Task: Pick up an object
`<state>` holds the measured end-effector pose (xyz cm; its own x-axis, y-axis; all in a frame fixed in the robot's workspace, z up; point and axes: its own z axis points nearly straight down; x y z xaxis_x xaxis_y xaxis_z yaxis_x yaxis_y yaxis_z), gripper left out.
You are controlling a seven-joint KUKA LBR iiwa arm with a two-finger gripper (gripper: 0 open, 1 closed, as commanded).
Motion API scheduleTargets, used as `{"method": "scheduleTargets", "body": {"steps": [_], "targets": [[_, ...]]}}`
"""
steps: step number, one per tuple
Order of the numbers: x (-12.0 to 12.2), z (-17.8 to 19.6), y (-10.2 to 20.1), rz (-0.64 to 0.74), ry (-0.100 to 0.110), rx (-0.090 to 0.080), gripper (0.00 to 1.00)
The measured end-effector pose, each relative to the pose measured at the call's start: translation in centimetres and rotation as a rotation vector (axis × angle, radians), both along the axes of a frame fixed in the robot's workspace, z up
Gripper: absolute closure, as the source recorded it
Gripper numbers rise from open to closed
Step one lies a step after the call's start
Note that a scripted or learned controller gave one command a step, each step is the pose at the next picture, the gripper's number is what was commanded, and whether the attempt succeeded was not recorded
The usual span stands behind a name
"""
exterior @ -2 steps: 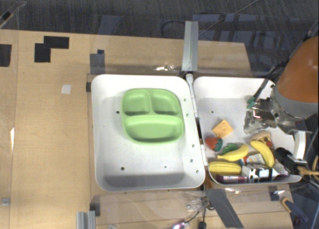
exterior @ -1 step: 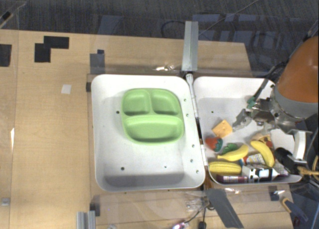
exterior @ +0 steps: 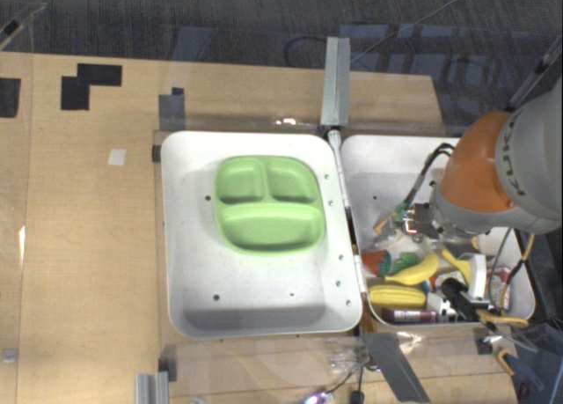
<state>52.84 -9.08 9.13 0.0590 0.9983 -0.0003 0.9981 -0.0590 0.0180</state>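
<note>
Objects: a jumble of small things is lying in the near half of the right bin (exterior: 387, 165), among them a yellow banana (exterior: 420, 270), a yellow corn cob (exterior: 398, 297), a red piece (exterior: 374, 262), a green piece (exterior: 406, 263) and a dark marker (exterior: 406, 315) along the near wall.
Gripper: the gripper (exterior: 413, 222) is reaching down over that jumble, near the bin's middle; I cannot tell its state, since wrist and cables are covering it.
Arm: the arm (exterior: 515, 169), grey with an orange band, is leaning in over the right bin's right side.
Left bin: the left bin (exterior: 189, 297) is holding a green divided plate (exterior: 266, 202), lying flat toward its far half.
Worktop: the wooden worktop (exterior: 79, 244) is carrying both bins side by side, touching along a shared edge.
</note>
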Motion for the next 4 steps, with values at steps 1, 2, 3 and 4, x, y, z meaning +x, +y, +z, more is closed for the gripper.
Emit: {"method": "scheduleTargets", "body": {"steps": [1,2,3,4], "targets": [[2.9,6.9,-2.9,0.000,0.012,0.001,0.00],[-0.1,16.6,-3.6,-0.092,0.012,0.001,0.00],[0.1,12.1,-5.5,0.161,0.014,-0.001,0.00],[3.5,0.6,-0.5,0.219,0.012,-0.001,0.00]]}}
